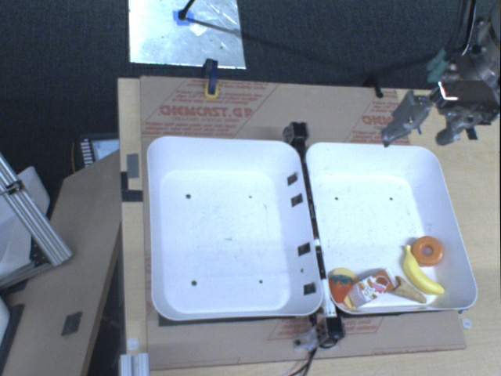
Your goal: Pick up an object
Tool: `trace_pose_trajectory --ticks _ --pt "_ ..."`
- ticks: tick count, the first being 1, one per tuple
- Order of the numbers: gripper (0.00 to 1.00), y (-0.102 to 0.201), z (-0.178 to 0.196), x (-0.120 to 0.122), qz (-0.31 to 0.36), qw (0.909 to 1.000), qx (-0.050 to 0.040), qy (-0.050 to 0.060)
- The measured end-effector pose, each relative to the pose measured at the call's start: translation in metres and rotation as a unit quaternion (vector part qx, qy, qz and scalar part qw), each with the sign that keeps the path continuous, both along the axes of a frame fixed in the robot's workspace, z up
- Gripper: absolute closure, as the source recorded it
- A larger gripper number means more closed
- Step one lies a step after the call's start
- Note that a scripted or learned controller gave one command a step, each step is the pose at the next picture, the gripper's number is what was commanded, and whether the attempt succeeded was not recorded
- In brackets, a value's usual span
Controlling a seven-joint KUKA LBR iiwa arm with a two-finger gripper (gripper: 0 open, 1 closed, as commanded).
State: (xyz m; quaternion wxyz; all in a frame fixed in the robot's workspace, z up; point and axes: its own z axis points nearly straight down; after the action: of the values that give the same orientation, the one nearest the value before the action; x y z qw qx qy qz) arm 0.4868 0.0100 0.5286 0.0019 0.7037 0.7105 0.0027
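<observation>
text 1: I read "CHEMCAST GP" in red on the brown sheet (235, 104) under my bins, upside down | text 2: same red print repeats near the sheet's right top corner, partly hidden, unreadable to me | small packet (369, 287) in right bin (438, 171): red marking, too small to read

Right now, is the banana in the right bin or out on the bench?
In. The banana lies inside the right bin, near its lower right corner, beside the orange ring.
</observation>
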Motion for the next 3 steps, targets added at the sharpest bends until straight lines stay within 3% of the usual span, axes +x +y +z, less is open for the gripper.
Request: trace_pose_trajectory --ticks 3 --pt "0.0 0.195 0.006 -0.001 0.001 1.0 0.0008 0.002"
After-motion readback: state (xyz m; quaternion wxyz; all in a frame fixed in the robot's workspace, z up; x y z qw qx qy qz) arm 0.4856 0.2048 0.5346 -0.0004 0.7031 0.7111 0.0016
